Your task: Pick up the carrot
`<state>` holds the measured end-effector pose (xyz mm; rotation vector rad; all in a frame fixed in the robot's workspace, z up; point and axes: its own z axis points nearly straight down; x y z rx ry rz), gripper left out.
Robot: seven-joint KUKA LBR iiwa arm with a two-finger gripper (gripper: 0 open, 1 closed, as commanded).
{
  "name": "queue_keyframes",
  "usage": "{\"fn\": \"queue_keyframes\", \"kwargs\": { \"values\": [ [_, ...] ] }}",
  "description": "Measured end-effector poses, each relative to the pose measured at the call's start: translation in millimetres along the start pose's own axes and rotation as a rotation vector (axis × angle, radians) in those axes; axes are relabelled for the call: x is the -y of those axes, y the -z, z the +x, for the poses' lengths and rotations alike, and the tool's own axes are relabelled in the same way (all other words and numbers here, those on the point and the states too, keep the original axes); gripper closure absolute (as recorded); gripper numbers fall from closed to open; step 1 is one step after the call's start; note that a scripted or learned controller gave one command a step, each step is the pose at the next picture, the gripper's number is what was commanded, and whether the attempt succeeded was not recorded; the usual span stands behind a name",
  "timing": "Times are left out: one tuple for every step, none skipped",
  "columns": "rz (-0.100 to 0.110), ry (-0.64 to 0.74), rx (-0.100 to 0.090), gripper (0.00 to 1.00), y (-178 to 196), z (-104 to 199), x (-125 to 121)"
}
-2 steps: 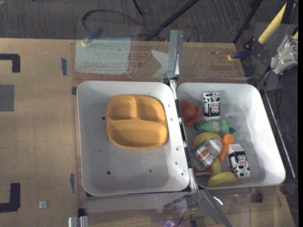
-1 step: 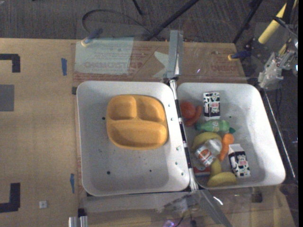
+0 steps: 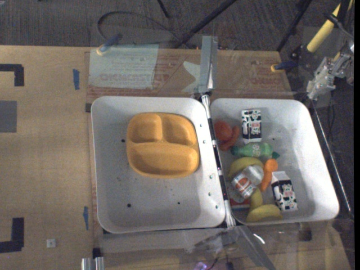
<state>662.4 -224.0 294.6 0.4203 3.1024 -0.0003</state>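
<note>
Lying in the right-hand bin (image 3: 320, 151) of the view, the carrot (image 3: 269, 174) is a small orange piece set on a slant, its upper end just below the green bottle (image 3: 254, 150) and its lower end beside the top of a black-and-white milk carton (image 3: 284, 191). A silver can (image 3: 246, 183) with a red label sits right next to it on the side toward the other bin, partly over a yellow banana (image 3: 243, 164). A second yellow fruit (image 3: 263, 211) lies near the bin's front wall, another milk carton (image 3: 251, 124) lies toward the back, and a red-orange item (image 3: 225, 134) rests against the wall shared with the other bin.

The gripper (image 3: 325, 79) shows as a pale, blurred shape outside the right bin, beyond its far right corner and off the tabletop (image 3: 45, 167). It is well apart from the carrot, with the bin's whole back corner between them. Whether it is released or clenched cannot be told, and nothing from the bins is seen in it.

The left bin (image 3: 112, 201) holds an orange divided plate (image 3: 163, 145)
</note>
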Motion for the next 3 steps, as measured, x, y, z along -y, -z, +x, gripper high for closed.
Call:
{"fn": "queue_keyframes", "kwargs": {
  "values": [
    [-0.001,0.433,-0.002,1.0,14.0,10.6,1.2],
    [-0.001,0.341,0.001,1.0,10.0,-5.6,-2.1],
    [0.0,0.372,0.001,1.0,12.2,-5.6,-2.3]
  ]
}}
